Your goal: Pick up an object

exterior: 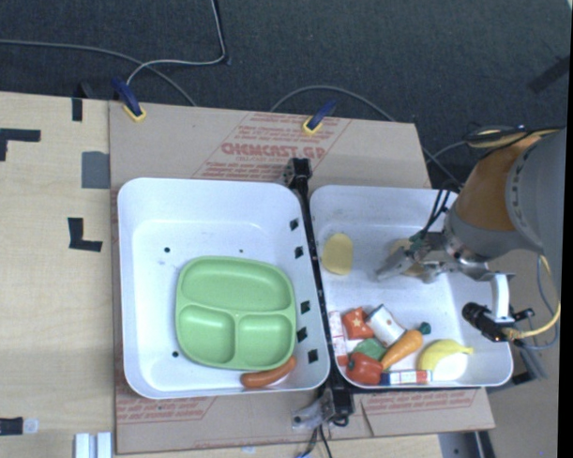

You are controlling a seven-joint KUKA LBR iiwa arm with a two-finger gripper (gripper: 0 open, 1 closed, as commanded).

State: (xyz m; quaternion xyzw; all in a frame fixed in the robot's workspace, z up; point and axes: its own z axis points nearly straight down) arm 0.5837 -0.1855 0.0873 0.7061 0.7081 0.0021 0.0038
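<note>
Objects for picking lie in two white bins. At lower left we see a smooth green divided plate (235, 312) in the left bin (141, 218), a glossy sausage (267, 374) touching its lower edge. In the right bin (362, 203) sit a pale yellow disc (338, 253), a carrot (401, 348) and a lemon (442, 355). The gripper (394, 265) reaches leftward, low over the bin floor; we cannot tell how far its fingers are parted.

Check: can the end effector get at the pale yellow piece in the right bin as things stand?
Probably yes. The end effector hangs in the right bin, just right of the pale yellow piece, with bare bin floor between them. The toy pile lies nearer the front, out of the way.
</note>
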